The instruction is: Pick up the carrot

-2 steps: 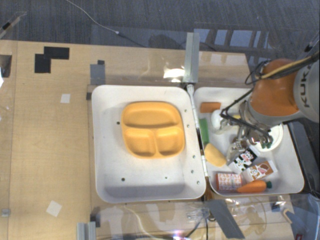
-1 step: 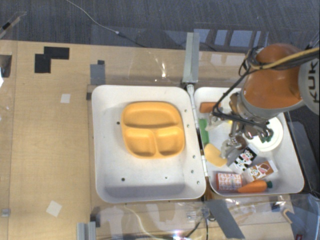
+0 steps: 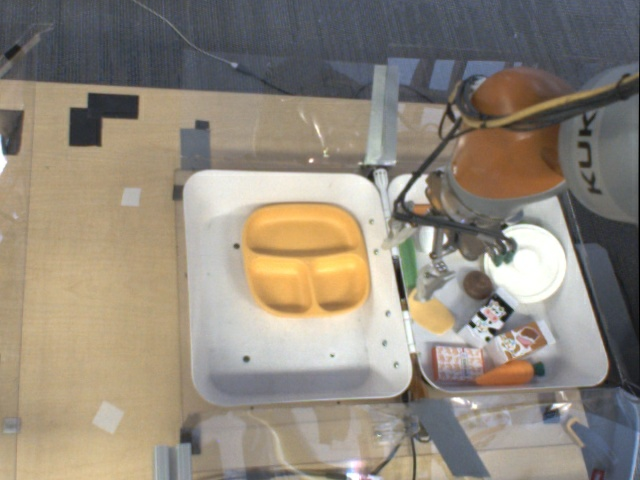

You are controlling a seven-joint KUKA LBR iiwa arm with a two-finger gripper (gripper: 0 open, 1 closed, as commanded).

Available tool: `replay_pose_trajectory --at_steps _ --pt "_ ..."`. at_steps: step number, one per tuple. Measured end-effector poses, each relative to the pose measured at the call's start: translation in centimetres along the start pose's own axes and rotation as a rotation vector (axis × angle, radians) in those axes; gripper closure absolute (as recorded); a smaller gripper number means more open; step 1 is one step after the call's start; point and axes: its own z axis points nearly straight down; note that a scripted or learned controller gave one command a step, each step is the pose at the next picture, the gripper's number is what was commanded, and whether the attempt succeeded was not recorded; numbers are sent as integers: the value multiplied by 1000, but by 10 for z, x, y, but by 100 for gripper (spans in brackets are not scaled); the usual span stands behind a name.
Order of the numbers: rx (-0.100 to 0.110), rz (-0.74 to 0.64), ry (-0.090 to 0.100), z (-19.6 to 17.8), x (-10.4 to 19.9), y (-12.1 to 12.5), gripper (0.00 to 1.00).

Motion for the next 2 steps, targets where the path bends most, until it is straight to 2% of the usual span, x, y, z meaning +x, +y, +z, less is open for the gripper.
replay_pose_trajectory --at_steps 1,2 --pt "2 19 5 -7 92 -26 0" --pt "6 -36 -7 78 83 -54 0"
